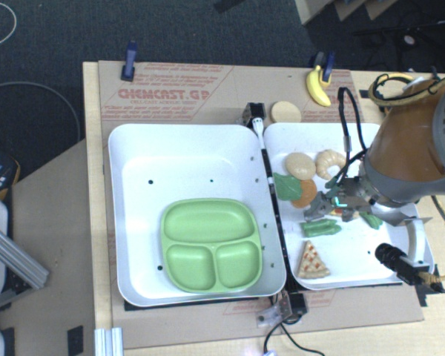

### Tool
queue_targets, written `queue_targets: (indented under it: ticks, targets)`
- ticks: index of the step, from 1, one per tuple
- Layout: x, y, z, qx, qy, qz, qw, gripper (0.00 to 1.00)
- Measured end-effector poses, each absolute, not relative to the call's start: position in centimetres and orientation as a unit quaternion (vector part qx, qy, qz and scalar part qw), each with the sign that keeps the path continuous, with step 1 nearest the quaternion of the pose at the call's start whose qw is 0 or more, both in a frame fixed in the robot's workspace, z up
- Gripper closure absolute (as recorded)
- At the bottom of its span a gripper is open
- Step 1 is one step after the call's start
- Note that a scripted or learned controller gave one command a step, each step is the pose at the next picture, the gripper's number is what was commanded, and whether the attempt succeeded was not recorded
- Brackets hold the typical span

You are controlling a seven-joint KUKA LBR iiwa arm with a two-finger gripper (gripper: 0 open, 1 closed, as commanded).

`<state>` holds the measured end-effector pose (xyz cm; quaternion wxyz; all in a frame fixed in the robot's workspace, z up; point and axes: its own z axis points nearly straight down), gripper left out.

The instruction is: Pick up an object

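Your gripper hangs low in the right bin, among the toy food; whether it is parted or closed, you cannot tell. The green piece lies just beside it, the orange piece and pale rolls near. Crowding risks a glancing grab that shoves things aside; the pizza slice sits apart, safer.

Both white bins look like smooth plastic with a soft sheen. The green divided tray in the left bin is matt plastic — even, unmarked. The desk top reads as printed brown cardboard, dull and papery. The banana at the far right looks glossy — plastic.
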<state>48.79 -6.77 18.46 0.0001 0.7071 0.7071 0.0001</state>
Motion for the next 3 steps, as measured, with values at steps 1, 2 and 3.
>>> queue_targets:
  ticks: [1, 2, 3]
  targets:
    - [47.7, -10.5, 8.0, 0.709, 0.705, -0.0018, -0.002, 0.0]
    - [52.6, -11.1, 8.5, 0.707, 0.708, 0.0008, 0.002, 0.0]
    - [52.5, -11.1, 9.6, 0.707, 0.707, 0.001, 0.002, 1.0]
